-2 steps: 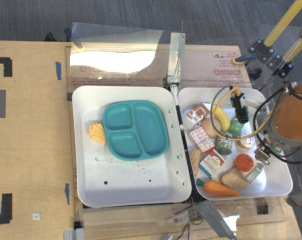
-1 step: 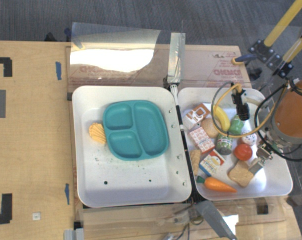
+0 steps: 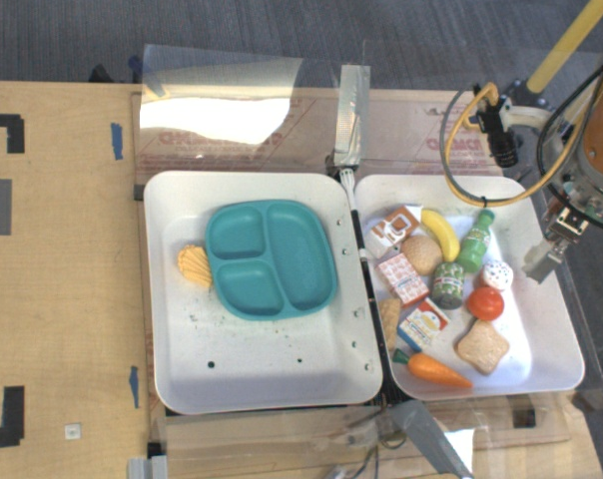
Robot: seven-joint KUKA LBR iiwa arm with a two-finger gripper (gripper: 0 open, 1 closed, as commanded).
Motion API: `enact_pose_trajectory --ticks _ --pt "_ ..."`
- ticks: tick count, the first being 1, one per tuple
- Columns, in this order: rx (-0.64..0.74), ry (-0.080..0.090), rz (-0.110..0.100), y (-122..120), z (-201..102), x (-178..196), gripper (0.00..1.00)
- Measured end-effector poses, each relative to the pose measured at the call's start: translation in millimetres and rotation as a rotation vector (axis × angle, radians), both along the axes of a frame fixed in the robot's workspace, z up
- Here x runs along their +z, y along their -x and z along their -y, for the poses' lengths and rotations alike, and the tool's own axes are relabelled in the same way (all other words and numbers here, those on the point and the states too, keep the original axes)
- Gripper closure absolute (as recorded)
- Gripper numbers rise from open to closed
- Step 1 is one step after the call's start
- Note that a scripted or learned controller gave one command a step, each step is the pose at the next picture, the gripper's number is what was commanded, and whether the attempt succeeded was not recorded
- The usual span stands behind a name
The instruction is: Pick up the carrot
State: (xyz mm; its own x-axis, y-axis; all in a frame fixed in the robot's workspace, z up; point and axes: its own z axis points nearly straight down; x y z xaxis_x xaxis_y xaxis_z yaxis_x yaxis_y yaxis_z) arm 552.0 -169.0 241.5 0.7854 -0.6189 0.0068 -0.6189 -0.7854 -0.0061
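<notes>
The carrot (image 3: 439, 370) lies at the near edge of the right bin (image 3: 566, 357), close to that bin's front left corner, its fat orange end toward the divider between the two bins and its point aimed toward the bin's front right. Its long axis runs nearly along the front wall, dipping a little toward the tip. It lies just beside a small juice carton (image 3: 422, 326) behind it and a slice of bread (image 3: 482, 347) to its upper right, but its front flank faces bare bin floor.

The gripper (image 3: 553, 249) hangs over the right bin's far right rim, at the edge of the view where the arm comes in. It carries nothing; whether it is spread or closed cannot be told from this angle (the tip is small and partly lost against the bin wall).

From the gripper, the carrot lies down the view and to the left, across the bin's front right stretch, with the tomato (image 3: 486, 302) and the bread roughly on the line between them. The two are well apart. A grasp would likely go best with the closing direction set across the carrot's short width, so the wrist would probably need to turn to suit that axis before coming down.
</notes>
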Motion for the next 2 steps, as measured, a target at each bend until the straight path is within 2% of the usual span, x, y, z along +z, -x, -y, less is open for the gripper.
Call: enact_pose_trajectory --ticks 1,2 --pt "-0.004 -0.008 -0.007 0.7 -1.5 5.7 1.00" --pt "0.363 0.002 -0.004 53.8 46.2 64.3 1.00"
